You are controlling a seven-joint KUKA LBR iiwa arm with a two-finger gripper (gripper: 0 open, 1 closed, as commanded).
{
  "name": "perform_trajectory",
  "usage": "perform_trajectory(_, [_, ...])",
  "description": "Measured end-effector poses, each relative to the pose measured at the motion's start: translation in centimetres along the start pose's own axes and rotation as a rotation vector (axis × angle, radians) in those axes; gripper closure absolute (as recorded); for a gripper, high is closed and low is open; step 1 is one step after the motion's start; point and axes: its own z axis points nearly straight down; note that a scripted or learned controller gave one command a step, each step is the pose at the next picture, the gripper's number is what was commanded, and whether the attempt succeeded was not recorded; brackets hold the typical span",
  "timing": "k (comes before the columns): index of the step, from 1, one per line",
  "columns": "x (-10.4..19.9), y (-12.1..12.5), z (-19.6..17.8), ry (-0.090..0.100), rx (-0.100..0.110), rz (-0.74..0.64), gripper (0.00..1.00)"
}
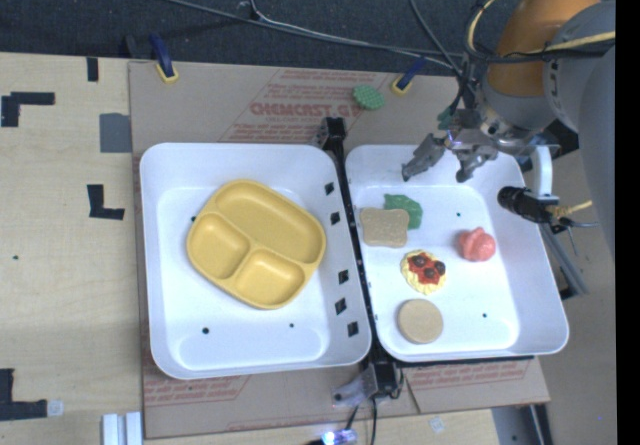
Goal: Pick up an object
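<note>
The right bin (505,328) holds several small food toys: a tan bread slice (383,227), a green leafy piece (404,207) just behind it, a pink-red piece (477,244), a small yellow pizza with red dots (424,270), and a round tan cookie (420,320). My gripper (440,165) hangs over the back of this bin, above and to the right of the green piece. Its two dark fingers are spread open with nothing between them.
The left bin (170,193) holds a yellow divided plate (256,243). A small green toy (368,97) lies on the cardboard behind the bins. Black clips run along the divider between the bins. Cables hang behind the arm at top right.
</note>
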Motion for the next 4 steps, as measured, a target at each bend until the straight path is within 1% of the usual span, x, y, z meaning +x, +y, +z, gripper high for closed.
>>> perform_trajectory(1, [0.0,0.3,-0.9,-0.002,-0.014,-0.003,0.00])
perform_trajectory(2, [0.1,-0.2,5.5,-0.002,-0.009,-0.003,0.00])
perform_trajectory(3, [0.2,-0.1,10.4,-0.003,-0.016,-0.003,0.00])
perform_trajectory(4, [0.2,0.1,9.0,-0.005,-0.020,-0.005,1.00])
